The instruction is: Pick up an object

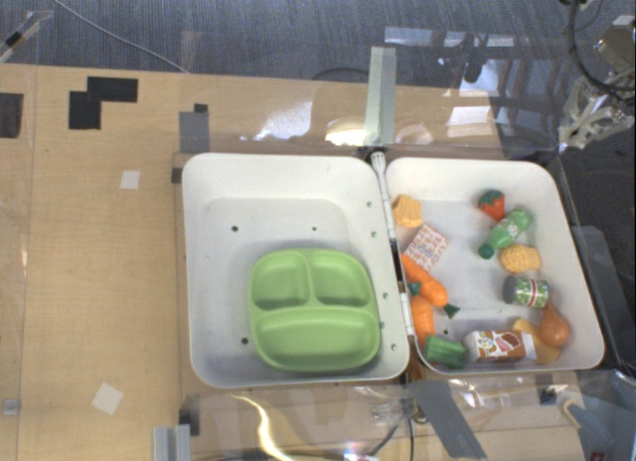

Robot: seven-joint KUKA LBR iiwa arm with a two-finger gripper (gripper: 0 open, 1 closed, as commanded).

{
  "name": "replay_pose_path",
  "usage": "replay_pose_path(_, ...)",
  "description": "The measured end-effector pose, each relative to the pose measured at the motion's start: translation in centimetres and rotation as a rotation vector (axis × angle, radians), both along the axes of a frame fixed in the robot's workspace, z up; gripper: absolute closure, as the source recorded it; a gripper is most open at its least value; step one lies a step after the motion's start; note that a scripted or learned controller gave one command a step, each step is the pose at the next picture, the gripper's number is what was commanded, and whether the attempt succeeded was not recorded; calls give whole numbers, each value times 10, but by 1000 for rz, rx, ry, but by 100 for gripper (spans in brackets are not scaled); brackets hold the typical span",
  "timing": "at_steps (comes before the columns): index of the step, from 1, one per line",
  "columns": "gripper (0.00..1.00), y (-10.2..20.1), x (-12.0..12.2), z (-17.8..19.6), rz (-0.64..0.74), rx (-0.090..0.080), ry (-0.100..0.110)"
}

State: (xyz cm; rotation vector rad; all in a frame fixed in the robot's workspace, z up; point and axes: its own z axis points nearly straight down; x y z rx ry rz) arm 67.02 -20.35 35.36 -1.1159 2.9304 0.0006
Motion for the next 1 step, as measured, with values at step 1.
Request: replay_pose_path(1,100,-1,0,83,-10,-5,-15)
